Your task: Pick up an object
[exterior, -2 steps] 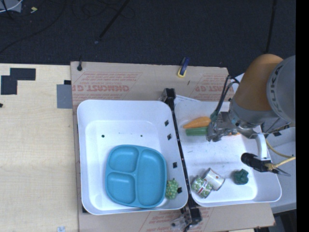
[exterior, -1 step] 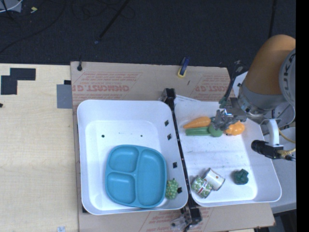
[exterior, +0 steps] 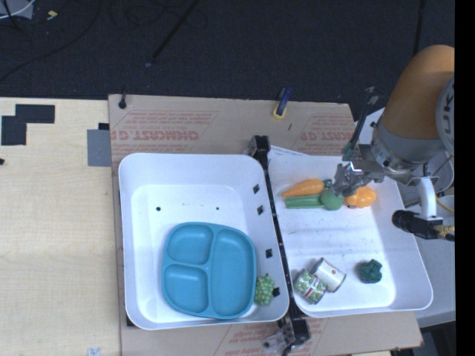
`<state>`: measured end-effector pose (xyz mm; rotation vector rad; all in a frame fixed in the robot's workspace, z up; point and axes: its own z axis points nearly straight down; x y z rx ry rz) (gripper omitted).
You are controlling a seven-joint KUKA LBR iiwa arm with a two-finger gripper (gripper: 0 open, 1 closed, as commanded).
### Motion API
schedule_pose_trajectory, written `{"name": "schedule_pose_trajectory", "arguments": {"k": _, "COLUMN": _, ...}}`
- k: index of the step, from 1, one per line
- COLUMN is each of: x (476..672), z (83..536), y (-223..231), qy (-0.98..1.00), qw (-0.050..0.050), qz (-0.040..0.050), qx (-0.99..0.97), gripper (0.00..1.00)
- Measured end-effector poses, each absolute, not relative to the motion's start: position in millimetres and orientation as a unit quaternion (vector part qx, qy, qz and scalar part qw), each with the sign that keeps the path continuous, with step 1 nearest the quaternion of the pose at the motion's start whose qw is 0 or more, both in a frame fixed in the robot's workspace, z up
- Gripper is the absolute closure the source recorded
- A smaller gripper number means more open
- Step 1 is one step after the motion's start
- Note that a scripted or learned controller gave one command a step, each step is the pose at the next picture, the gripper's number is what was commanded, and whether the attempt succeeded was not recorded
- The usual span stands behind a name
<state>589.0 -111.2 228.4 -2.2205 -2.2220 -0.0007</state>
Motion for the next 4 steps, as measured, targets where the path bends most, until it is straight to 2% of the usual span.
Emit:
{"name": "schedule_pose_trajectory", "arguments": {"k": 2, "x": 546.1, "z": 210.3, "y": -19.5, "qy": -0.708, "qw": 0.003, "qz": 0.0014, "qx": -0.706, "gripper": 1.00}}
{"name": "schedule_pose_trajectory", "arguments": {"k": 3, "x": 519.6, "z": 226.8, "y": 26.5, "qy": -0.709, "qw": 0.003, "qz": 0.0005, "qx": -0.706, "gripper": 1.00}}
{"name": "schedule_pose_trajectory", "arguments": {"k": 4, "x": 484.6, "z": 219.2, "y": 75.2, "qy": -0.709, "qw": 0.003, "qz": 0.0020, "qx": -0.706, "gripper": 1.00}}
